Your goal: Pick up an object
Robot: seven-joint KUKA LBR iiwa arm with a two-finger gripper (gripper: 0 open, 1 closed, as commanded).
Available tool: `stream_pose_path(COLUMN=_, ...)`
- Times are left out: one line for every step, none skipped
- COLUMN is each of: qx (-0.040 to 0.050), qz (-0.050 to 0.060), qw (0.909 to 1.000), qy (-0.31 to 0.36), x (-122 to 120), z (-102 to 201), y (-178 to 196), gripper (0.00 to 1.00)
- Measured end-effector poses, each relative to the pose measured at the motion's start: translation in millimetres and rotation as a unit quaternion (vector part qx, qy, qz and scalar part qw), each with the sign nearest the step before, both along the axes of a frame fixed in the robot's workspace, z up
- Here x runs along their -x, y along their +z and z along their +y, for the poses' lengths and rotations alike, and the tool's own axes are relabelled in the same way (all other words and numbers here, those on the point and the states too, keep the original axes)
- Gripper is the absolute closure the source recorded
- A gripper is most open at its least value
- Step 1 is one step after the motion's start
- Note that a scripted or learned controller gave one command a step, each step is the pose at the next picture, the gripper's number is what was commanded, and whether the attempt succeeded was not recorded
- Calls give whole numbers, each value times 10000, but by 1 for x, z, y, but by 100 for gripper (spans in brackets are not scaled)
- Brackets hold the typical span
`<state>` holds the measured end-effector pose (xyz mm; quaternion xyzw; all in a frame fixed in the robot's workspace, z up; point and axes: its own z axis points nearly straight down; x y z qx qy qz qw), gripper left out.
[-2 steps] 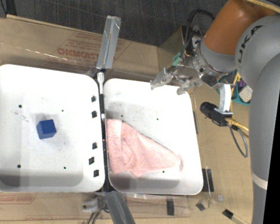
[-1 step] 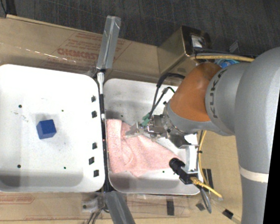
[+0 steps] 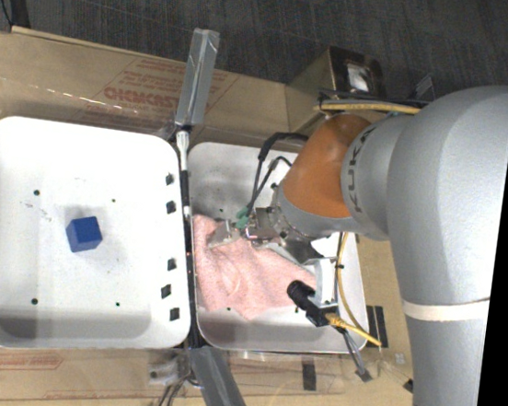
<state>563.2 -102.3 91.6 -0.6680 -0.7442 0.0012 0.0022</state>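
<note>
Two white bins side by side. Left bin [image 3: 21,278]: one blue cube [image 3: 85,233], near middle. Right bin [image 3: 221,173]: one crumpled pink cloth [image 3: 243,284] covering most of floor. Gripper [image 3: 249,227] low at cloth's upper-left edge; unclear whether open or closed.

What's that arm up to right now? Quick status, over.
Gripper down in right bin, at pink cloth's upper edge. Grasp not confirmed. Blue cube sits in left bin, out of the way.
</note>
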Motion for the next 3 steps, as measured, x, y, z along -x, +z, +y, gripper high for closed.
stream_pose_path(qx=10, qz=-17, qw=9998, qy=-183, x=-64, z=-8, y=1, gripper=0)
stream_pose_path(qx=2, qz=-21, qw=10000, qy=-46, x=-94, z=-34, y=1, gripper=0)
stream_pose_path(qx=5, qz=-19, qw=9994, qy=343, x=-49, z=-71, y=1, gripper=0)
